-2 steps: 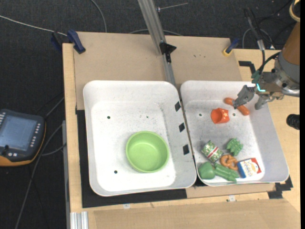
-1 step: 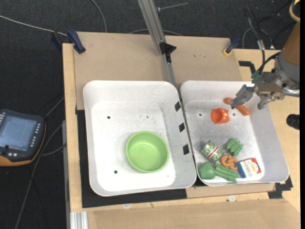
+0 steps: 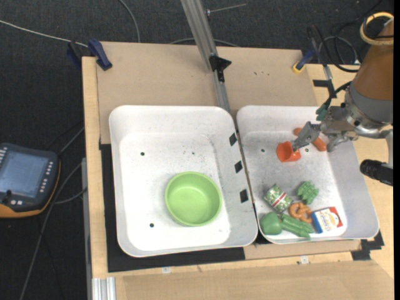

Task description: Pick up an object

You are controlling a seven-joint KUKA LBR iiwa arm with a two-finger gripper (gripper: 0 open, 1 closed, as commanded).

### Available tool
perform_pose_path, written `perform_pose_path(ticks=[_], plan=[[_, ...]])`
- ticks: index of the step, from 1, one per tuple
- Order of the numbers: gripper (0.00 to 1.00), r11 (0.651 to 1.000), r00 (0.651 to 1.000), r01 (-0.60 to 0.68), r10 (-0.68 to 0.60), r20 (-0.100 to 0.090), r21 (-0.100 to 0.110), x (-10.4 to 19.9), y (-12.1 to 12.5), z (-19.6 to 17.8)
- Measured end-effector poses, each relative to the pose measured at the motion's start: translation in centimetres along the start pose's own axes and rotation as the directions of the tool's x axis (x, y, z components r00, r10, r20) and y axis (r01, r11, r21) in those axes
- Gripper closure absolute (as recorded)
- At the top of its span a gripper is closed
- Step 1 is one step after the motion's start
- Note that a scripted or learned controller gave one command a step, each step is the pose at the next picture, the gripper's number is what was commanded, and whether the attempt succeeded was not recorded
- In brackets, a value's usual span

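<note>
The gripper (image 3: 319,137) hangs over the far part of the right bin (image 3: 350,186), reaching in from the right. Its fingers stand apart, one dark finger (image 3: 304,136) slanting down toward a small orange-red cup (image 3: 288,152) that sits on the bin floor just left of it; nothing lies between the fingers. A second small orange piece (image 3: 320,145) shows beneath the gripper, too hidden to name. Judging by the pose, the arm is lined up to take the cup, which stands apart from the other things and so offers free room on either side.

The rest of the right bin's load has gathered at its near edge, perhaps because the floor slopes that way: a green toy (image 3: 307,190), a small patterned can (image 3: 275,197), an orange pretzel-shaped piece (image 3: 299,212), a green pear-like shape (image 3: 272,223) with a long green vegetable (image 3: 297,228) beside it, and a red and white packet (image 3: 327,218). They touch or crowd one another, a harder pick.

The left bin (image 3: 134,136) holds a light green bowl (image 3: 193,197) near its near side. Both bins rest on a tan table (image 3: 156,74), with blue clamps at its far corners, a metal rail (image 3: 200,24) leaning over it, and dark carpet around. A handheld control pad (image 3: 25,177) lies on the floor at left.
</note>
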State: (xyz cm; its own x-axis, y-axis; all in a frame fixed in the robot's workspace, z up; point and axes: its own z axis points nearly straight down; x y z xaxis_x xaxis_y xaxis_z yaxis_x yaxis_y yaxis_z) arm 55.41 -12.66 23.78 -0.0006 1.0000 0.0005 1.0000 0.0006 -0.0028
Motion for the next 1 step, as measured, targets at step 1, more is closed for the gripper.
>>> perform_pose_path(ticks=[1], plan=[[0.0,1.0,1.0,0.0,0.0,0.0,0.001,0.39,0.09,4.26]])
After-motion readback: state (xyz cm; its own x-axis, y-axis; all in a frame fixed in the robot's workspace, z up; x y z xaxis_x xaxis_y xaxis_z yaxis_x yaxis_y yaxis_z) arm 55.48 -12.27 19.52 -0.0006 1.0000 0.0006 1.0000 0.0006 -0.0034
